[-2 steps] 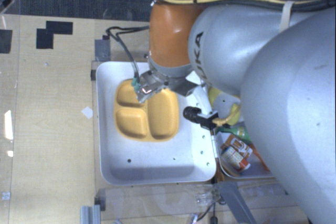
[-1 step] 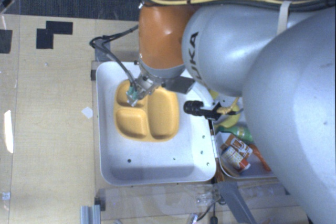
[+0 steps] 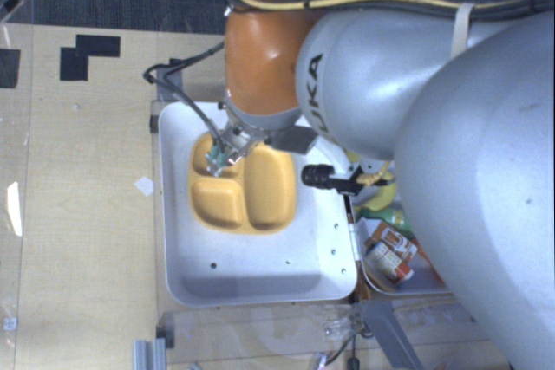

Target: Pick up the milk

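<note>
The arm (image 3: 416, 126) hangs over the left bin (image 3: 260, 273), above a yellow tray (image 3: 260, 186). Milk (image 3: 392, 256) lies in the right bin. I cannot tell the jaws' state.

Yellow tray (image 3: 247, 195) in white bin (image 3: 260, 273); orange-banded grey arm (image 3: 416, 100).

Our arm, reaching in from the right, wrist low at centre

We see the grey arm (image 3: 451, 143) sweep in from the right, its bulk covering most of that side. The orange band (image 3: 264, 48) sits above the wrist, which points down and left. Below it the gripper (image 3: 221, 153) hangs low; we cannot make out how its tips are set.
</note>
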`<state>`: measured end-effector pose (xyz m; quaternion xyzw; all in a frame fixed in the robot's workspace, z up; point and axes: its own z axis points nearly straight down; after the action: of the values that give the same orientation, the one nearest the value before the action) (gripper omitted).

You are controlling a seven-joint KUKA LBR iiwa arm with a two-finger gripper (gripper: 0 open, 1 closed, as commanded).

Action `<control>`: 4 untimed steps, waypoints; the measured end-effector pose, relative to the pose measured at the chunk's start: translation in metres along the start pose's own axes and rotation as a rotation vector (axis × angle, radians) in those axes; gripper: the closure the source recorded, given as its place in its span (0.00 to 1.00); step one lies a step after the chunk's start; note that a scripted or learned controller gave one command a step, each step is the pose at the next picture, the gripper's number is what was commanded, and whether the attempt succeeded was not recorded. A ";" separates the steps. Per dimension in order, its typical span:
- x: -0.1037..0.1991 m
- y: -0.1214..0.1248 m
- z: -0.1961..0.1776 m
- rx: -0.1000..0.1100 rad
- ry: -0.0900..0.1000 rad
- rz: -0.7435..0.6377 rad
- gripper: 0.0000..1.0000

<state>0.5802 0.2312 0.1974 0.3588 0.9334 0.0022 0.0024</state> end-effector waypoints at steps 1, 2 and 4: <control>-0.035 -0.012 0.007 -0.001 -0.001 -0.244 1.00; -0.074 -0.060 -0.024 -0.002 -0.003 -0.662 1.00; -0.070 0.048 -0.073 -0.005 -0.005 -0.950 1.00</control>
<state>0.6638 0.2193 0.2711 -0.1079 0.9941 0.0021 0.0063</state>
